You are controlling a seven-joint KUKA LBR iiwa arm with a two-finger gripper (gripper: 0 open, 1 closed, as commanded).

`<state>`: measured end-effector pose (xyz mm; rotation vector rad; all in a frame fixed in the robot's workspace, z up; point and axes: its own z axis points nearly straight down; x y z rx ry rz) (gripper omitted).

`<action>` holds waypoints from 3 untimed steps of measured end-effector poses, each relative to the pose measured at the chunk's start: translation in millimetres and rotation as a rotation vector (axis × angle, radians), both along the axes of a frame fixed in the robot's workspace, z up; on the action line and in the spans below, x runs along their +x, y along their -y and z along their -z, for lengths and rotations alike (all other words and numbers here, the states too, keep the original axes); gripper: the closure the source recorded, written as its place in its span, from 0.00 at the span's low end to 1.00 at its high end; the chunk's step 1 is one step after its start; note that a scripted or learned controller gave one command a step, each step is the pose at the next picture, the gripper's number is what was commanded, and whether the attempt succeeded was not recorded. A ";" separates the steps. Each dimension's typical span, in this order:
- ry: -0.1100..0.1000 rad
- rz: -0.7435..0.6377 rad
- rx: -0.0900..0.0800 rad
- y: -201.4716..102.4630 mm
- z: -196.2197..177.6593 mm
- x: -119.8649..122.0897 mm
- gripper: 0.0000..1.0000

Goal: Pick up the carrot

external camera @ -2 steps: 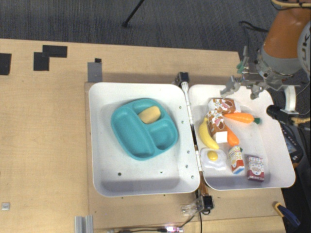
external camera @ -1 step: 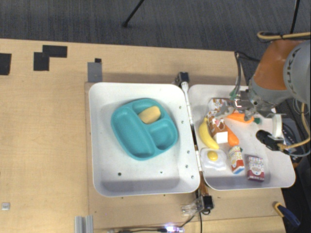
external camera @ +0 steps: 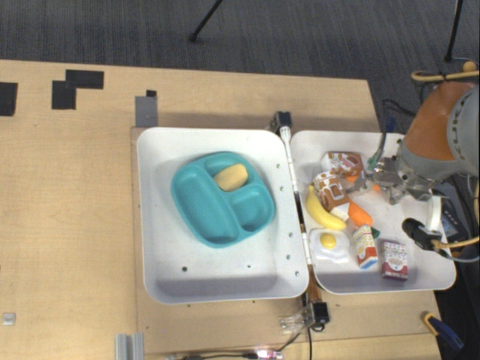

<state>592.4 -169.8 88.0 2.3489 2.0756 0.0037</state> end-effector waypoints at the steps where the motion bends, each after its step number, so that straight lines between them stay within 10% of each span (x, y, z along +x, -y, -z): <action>1: -0.001 0.309 0.007 -37.0 1.7 -26.3 0.00; 2: 0.006 0.141 -0.004 -78.6 0.9 -55.7 0.00; 3: 0.007 0.646 0.007 -78.2 0.7 -73.4 0.00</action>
